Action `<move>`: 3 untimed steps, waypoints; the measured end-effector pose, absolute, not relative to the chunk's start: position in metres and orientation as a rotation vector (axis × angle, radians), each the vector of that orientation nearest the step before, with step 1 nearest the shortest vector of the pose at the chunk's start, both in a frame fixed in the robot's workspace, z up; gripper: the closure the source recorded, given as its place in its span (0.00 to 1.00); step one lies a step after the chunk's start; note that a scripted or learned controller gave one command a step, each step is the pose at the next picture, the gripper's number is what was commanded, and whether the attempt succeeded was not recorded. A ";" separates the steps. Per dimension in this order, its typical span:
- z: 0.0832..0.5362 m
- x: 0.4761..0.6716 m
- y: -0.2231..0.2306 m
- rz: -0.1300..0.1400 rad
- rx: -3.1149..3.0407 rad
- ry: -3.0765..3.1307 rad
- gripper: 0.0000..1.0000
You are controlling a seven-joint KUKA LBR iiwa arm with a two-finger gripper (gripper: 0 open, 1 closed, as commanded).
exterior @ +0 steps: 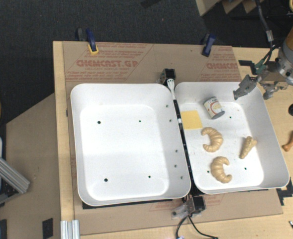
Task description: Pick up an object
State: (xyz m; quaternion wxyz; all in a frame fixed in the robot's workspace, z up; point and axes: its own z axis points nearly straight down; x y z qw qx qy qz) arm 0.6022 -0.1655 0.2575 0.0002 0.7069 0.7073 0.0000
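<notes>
The right bin point(266, 133) holds a small grey and white can point(214, 107) lying on its side, a flat yellow square point(191, 119), two tan croissants point(213, 139) point(220, 169) and a small tan pastry piece point(247, 147). My gripper point(256, 87) hangs over the bin's back right edge, to the right of the can and apart from it. Its fingers point(243, 89) are spread, with nothing between them.
The left bin point(81, 133) lies beside the right one on a brown board. Blue clamps point(91, 40) point(208, 45) grip the board's back edge. A black fitting point(168, 76) sits where the bins meet at the back.
</notes>
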 end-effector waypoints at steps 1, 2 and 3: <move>0.077 0.628 -0.128 -0.003 2.224 2.229 0.00; 0.084 0.533 -0.115 -0.008 2.232 2.226 0.00; 0.095 0.538 -0.116 0.000 2.222 2.219 1.00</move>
